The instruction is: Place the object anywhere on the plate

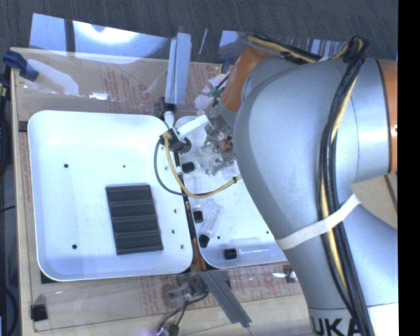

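The gripper point(213, 144) was seen low over the upper end of the right bin point(255, 222), just right of the wall shared with the left bin point(77, 138). It was half hidden by the arm point(301, 173) and by clear clutter, so whether it was open, closed or gripping anything could not be told.

The step in hand was judged to be the pick-up, since nothing was seen on the dark ribbed plate point(134, 219). The plate lay in the lower middle of the left bin, with its long axis running up and down the frame.

The object to be moved was probably one of the clear pieces in the right bin, though which one was not certain. The plainest was a clear tube point(248, 249) at the lower edge of that bin. Its long axis lay nearly across the frame and its black cap pointed to the left.

For a sound pick, such a tube would best be closed on across its narrow width, near its middle. It should be lifted clear of the shared wall before being carried left and set down flat on the ribs.
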You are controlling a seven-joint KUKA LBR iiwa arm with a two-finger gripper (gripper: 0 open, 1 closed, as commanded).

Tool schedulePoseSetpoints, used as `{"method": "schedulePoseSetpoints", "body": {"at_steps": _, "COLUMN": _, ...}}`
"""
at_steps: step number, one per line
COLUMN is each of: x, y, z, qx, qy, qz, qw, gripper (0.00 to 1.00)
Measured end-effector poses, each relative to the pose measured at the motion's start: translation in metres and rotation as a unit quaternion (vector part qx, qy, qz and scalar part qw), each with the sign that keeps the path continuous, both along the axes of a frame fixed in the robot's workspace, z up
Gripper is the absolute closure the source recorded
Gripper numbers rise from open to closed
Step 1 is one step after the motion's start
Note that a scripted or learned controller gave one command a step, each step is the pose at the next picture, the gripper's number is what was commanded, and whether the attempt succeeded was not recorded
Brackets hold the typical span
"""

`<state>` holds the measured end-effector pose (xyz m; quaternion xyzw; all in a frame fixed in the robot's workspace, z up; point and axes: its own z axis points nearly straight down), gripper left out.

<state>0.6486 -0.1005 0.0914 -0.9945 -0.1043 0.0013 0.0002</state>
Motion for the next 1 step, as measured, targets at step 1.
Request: {"method": "schedulePoseSetpoints", "body": {"at_steps": 1, "x": -0.0065, "y": 0.0008, "z": -0.0010, "qx": 0.0028, "qy": 0.002, "qz": 0.182, "qw": 0.9832, "gripper": 1.00}}
